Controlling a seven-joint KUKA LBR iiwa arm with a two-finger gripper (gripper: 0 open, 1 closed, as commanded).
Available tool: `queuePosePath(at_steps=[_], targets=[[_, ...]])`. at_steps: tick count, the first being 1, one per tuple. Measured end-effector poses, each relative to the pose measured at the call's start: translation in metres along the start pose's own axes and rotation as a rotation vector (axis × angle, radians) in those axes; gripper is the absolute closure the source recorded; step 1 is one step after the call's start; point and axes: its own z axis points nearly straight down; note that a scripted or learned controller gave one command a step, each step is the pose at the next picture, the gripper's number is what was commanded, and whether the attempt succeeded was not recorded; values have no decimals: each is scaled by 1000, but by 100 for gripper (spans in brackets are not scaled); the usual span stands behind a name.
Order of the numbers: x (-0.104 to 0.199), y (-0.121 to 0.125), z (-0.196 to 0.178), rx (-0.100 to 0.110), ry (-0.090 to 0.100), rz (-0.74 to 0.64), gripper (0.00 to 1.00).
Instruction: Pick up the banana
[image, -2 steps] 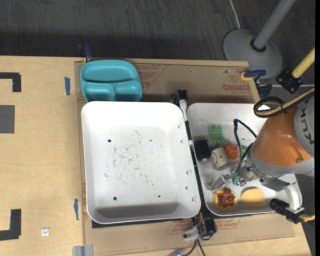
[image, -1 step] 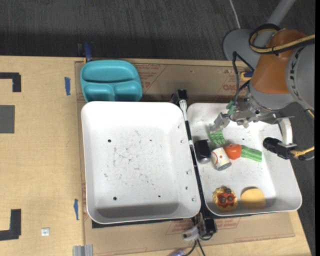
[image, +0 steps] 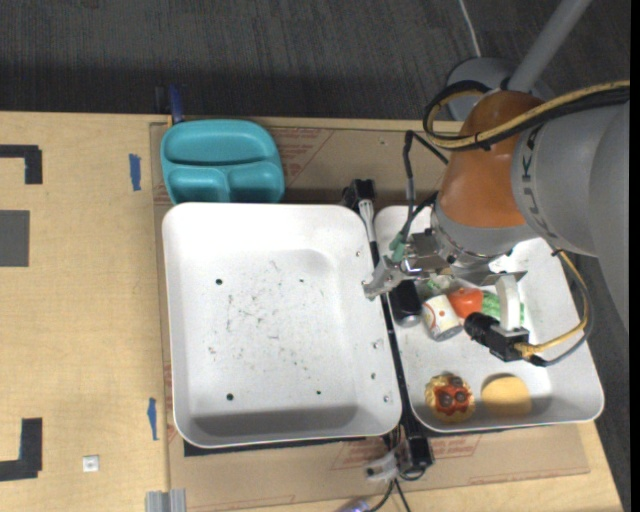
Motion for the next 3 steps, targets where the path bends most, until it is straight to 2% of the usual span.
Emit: queuePosePath(at_steps=[1, 2, 3], targets=[[72, -42, 0, 1, 0, -123, 0], [130, -66, 99, -4, -1, -376, 0], [158, -23, 91, -3, -2, -345, 0]])
